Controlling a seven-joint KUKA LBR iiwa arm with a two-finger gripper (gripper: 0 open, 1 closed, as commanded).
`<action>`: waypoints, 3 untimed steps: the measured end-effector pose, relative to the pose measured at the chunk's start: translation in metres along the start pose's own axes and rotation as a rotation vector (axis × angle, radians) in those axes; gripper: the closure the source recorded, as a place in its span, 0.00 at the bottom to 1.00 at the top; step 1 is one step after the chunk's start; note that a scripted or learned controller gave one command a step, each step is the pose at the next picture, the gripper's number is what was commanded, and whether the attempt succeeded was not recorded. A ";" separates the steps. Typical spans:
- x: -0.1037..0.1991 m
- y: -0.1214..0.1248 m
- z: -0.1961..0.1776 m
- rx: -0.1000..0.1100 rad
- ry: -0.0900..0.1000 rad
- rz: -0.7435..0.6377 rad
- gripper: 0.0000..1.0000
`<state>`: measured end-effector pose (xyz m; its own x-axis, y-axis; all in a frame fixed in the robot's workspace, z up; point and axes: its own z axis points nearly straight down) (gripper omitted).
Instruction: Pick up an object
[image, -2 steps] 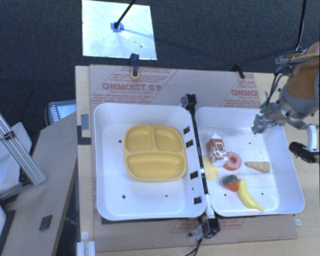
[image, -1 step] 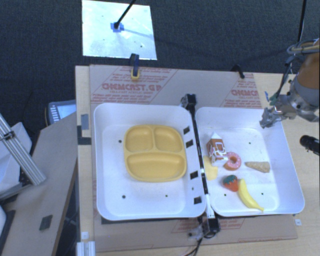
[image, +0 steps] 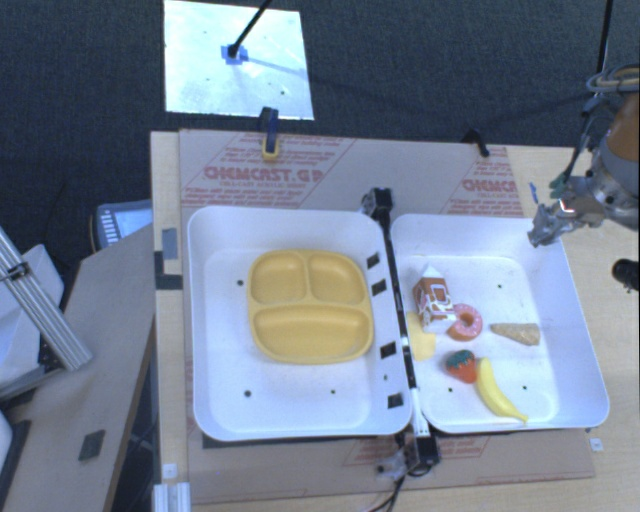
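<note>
Nearest the camera, the lower rim of two shallow white bins, moulded in smooth plastic with rounded corners, rests on a sheet of tan cardboard printed in red. The right bin (image: 580, 400) holds a group of small toy foods. A curved yellow banana (image: 497, 390) of glossy plastic lies closest to the front, its upper end touching a red strawberry (image: 461, 365) with a green cap. Just behind these sit a ring-shaped pink doughnut (image: 465, 323), a flat tan triangular wedge (image: 516, 333) resembling a cracker or slice of bread, and a pale yellow flat piece (image: 422, 345) against the bin's left wall. A small red-and-white carton (image: 432, 300) with a peaked top stands beside the doughnut, touching it.

The left bin (image: 215, 400) contains a yellow divided tray (image: 308, 305), matte plastic with rounded corners, one wide compartment toward the front and two smaller ones behind. A black strip with clips (image: 392, 320) runs along the seam between the bins.

Farther back, at the right bin's far right corner, the gripper (image: 545, 228) hangs above the rim, grey metal below the arm's orange band. Nothing is seen between its fingers; how wide they stand cannot be told from this view. Beyond the bench lies dark textured carpet bearing a pale square panel (image: 238, 60).
</note>
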<state>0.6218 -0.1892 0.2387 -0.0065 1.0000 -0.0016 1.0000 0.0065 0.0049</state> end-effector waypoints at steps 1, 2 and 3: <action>0.053 0.015 -0.002 0.001 0.002 -0.003 1.00; 0.115 0.024 -0.001 0.002 0.003 -0.004 1.00; 0.171 0.034 -0.005 0.001 0.003 -0.004 1.00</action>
<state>0.6543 -0.0178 0.2434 -0.0102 0.9999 0.0014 0.9999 0.0102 0.0041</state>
